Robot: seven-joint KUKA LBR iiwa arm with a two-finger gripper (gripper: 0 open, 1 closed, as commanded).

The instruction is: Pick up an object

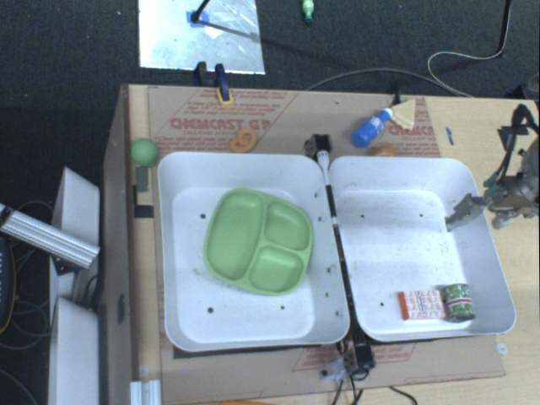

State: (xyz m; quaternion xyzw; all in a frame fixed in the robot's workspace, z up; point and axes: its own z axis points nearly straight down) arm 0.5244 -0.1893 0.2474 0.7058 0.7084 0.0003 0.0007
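The left bin (187, 226) holds a light green divided plate (257, 241), lying flat near its middle. In the right bin (396, 226), a small red and white packet (420, 304) and a short green patterned can (458, 302) lie side by side in the near right corner. My gripper (469, 209) reaches in from the right, just over the right bin's right rim, well above and behind the packet and can. Nothing shows in its grasp.
Behind the right bin, a blue bottle (372, 129) lies on the bench. An orange ring-shaped piece (243, 140) sits behind the left bin and a green ball (144, 151) at its far left corner. Cables hang at the right edge.
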